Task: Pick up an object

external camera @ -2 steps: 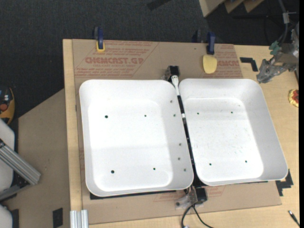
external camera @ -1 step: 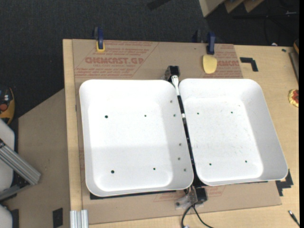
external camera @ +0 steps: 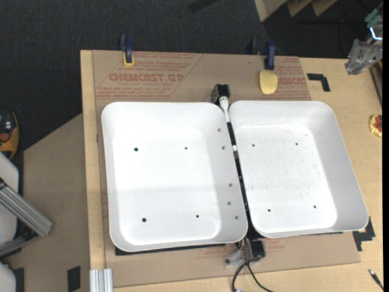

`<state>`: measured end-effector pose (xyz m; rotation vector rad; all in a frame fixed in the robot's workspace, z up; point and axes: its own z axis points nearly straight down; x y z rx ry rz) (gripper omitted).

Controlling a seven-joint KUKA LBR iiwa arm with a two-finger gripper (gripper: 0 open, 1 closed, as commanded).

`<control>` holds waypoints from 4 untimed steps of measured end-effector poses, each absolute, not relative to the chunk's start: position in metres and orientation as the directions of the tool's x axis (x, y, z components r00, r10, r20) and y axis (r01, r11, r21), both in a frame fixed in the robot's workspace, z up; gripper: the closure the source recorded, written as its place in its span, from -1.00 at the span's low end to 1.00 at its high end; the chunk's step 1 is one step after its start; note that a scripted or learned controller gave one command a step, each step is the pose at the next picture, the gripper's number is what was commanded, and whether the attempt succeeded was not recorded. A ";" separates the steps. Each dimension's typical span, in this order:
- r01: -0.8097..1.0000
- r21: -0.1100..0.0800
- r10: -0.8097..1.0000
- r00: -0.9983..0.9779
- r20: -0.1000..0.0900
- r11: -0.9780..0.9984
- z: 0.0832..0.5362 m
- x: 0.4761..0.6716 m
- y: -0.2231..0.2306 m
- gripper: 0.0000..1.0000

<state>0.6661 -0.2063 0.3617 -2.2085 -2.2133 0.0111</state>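
Pick not begun: nothing grasped.
A yellow object (external camera: 268, 81) lies on the worktop (external camera: 182, 72) at twelve o'clock of the right bin (external camera: 340, 163), outside it; left bin (external camera: 112, 163) adjoins. End effector (external camera: 363, 55) at two o'clock, well apart; its state I cannot tell.

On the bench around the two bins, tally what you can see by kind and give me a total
Shallow white plastic bins: 2
Blue clamps on the bench's far edge: 2
Pale yellow rounded object behind the right bin: 1
Total: 5
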 end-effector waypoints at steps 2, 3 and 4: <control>1.000 0.008 1.000 -0.003 -0.002 0.003 0.311 0.660 -0.152 1.00; 1.000 -0.009 1.000 -0.011 0.007 0.011 0.228 0.666 -0.033 1.00; 1.000 0.012 1.000 -0.006 0.002 0.006 0.319 0.668 0.008 1.00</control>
